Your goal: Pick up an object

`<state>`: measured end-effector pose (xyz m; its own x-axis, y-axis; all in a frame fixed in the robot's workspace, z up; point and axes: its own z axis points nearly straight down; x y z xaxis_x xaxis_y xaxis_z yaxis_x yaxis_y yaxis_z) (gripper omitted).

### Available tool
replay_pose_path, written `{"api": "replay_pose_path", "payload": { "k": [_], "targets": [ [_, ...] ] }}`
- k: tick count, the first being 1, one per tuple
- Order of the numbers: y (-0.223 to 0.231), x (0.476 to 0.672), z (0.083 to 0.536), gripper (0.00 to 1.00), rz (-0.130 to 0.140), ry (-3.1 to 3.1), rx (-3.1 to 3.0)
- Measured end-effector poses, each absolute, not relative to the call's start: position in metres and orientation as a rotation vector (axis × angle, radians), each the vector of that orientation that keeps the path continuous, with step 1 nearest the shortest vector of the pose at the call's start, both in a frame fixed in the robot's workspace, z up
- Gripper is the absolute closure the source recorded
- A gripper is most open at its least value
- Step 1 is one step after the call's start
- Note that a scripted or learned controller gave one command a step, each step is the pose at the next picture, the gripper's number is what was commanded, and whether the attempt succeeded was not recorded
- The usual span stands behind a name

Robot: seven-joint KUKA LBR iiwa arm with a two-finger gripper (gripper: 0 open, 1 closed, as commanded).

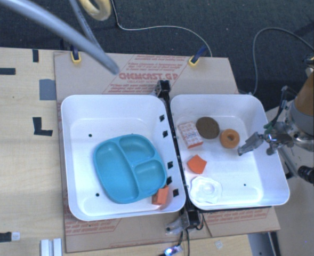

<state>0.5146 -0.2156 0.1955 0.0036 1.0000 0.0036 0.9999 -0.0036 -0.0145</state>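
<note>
Currently the gripper (257, 143) hovers at the right bin's (276, 193) right edge, just beside the donut (230, 138); its finger state is impossible to tell, nothing visibly held. Donut sits near the brown disc (207, 127), likely nearest target for pickup.

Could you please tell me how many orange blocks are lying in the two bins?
2. One orange block lies in the right bin, below the small carton. The other orange block sits in the left bin, at the blue tray's lower right corner. More could be hidden under the tray.
</note>
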Motion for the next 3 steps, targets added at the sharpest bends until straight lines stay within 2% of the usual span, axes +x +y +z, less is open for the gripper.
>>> {"api": "replay_pose_path", "payload": {
  "k": [1,2,3],
  "targets": [
    [-0.215,0.518,0.203,0.00,0.002,-2.221,-2.220],
    [-0.217,0.526,0.145,0.00,0.005,-2.220,-2.217],
    [-0.218,0.526,0.082,0.00,0.002,-2.224,-2.221]
  ]
}}
